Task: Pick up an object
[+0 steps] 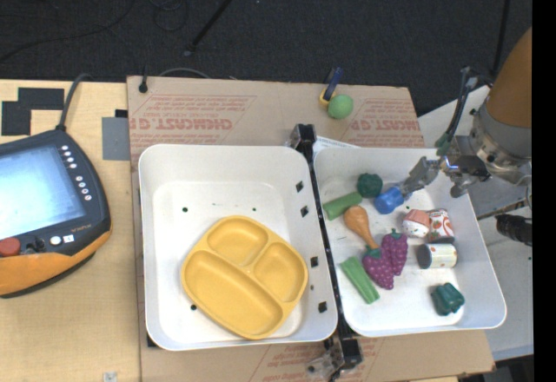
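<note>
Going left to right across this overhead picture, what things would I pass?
Control tablet → yellow divided plate in the left bin → green stick → purple grapes → small can → the arm's tool over the right bin.

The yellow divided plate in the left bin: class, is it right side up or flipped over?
Right side up. The yellow divided plate lies in the left bin with its three hollow compartments and raised dividers facing the camera.
</note>
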`<act>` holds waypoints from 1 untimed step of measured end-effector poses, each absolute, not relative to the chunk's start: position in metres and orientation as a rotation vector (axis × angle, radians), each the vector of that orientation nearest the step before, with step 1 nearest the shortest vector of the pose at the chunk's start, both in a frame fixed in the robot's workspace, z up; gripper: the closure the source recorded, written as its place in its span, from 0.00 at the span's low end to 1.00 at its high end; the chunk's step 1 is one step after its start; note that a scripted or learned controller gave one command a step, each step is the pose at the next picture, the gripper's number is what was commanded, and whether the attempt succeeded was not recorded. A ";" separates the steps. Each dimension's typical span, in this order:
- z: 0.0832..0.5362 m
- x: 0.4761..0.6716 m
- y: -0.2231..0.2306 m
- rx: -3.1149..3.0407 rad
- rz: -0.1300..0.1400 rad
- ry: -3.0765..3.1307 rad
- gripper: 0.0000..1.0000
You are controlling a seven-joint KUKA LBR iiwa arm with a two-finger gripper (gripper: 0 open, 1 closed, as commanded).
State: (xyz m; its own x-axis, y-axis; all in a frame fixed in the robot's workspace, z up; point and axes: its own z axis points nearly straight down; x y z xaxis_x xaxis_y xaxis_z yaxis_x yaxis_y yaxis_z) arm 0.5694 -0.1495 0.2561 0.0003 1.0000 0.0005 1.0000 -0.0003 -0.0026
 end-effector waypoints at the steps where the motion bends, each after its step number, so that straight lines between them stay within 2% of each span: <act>1: 0.095 0.544 -0.116 -2.209 0.015 -2.207 0.00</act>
State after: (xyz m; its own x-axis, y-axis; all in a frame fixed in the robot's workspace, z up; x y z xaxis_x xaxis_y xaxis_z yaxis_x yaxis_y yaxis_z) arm 0.5440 -0.1157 0.0946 0.0013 1.0000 0.0067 0.9998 -0.0012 -0.0199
